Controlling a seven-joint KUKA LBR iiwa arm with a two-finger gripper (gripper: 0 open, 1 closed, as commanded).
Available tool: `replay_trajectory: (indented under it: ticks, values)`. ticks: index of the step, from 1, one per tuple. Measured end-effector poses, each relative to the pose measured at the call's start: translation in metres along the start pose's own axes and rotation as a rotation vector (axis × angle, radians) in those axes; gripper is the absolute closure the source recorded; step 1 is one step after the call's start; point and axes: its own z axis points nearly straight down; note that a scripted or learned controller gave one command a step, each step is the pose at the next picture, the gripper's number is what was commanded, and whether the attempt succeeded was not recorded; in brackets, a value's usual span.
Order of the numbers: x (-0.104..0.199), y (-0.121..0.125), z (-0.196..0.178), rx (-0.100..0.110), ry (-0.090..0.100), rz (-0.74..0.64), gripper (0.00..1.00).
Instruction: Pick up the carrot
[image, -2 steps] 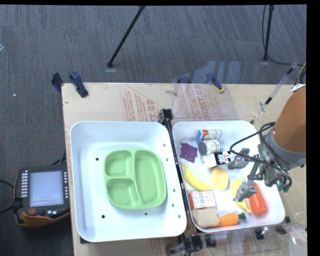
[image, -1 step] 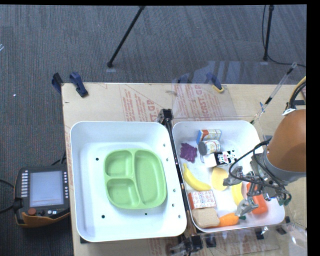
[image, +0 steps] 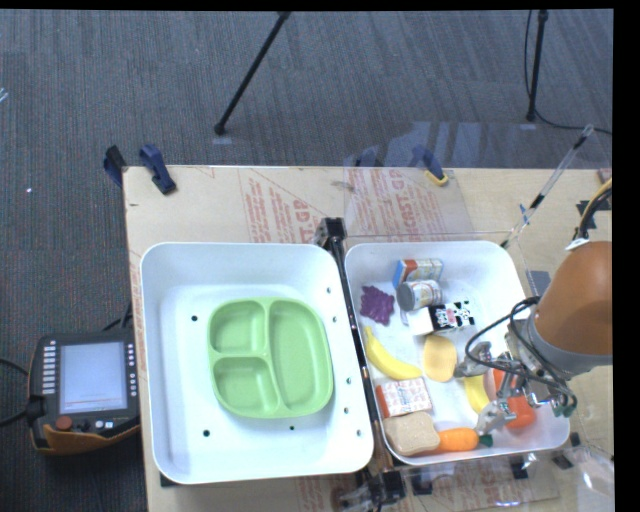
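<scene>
The carrot (image: 458, 438), orange with a green stub at its right end, lies flat at the front edge of the right bin (image: 500, 255). My gripper (image: 503, 398) hangs over the bin's front right corner, just above and to the right of the carrot. Beside it lies a red-orange item (image: 520, 412), partly hidden by the gripper's body. Nothing shows as lifted off the bin floor.
A bread slice (image: 412, 435) and a red-white box (image: 403, 397) lie left of the carrot. Further back are a banana (image: 388, 360), a pale yellow piece (image: 440, 358), a yellow item (image: 477, 392), a can (image: 418, 295) and purple grapes (image: 377, 303). The left bin (image: 165, 300) holds a green divided plate (image: 270, 357).
</scene>
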Motion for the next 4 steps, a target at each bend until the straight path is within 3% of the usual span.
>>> replay_trajectory:
  ticks: [1,2,3,4]
  values:
    - [-0.002,0.002,-0.011,-0.001,-0.003,-0.005,1.00]
    - [0.010,-0.017,-0.008,0.000,0.000,-0.123,1.00]
    - [0.001,0.037,0.000,-0.003,0.002,-0.417,1.00]
    - [0.001,0.037,-0.001,-0.002,-0.002,-0.829,1.00]
